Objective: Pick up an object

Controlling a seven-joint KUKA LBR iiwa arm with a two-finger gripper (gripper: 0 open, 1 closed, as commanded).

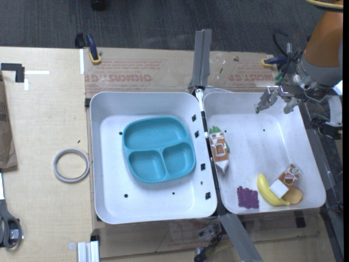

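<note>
Holding: one tray (158, 156) | one banana (267, 190) | one carton (219, 149)

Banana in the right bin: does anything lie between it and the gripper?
Nothing visible does. The gripper is at the right bin's far edge, and bare white floor runs from there to the banana near the front. A small carton and a white block crowd its right side.
</note>
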